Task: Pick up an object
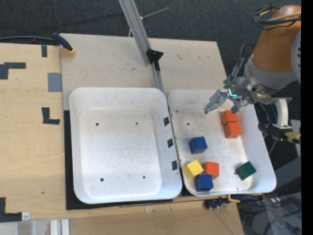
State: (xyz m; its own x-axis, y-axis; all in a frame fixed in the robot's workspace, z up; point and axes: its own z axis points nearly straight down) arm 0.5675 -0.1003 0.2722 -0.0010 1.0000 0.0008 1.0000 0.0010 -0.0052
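My gripper hangs over the far part of the right bin, open, with nothing between its fingers. Just below it lies a long orange block. Further toward the front are a blue cube, a yellow cube, a small orange cube and a second blue cube, the last three clustered close together. A green cube sits alone near the right bin's front right corner.
The left bin sits beside the right one, their rims meeting. A slanted metal pole reaches down to the bins' far junction. A blue and yellow clamp lies on the bench at the back left.
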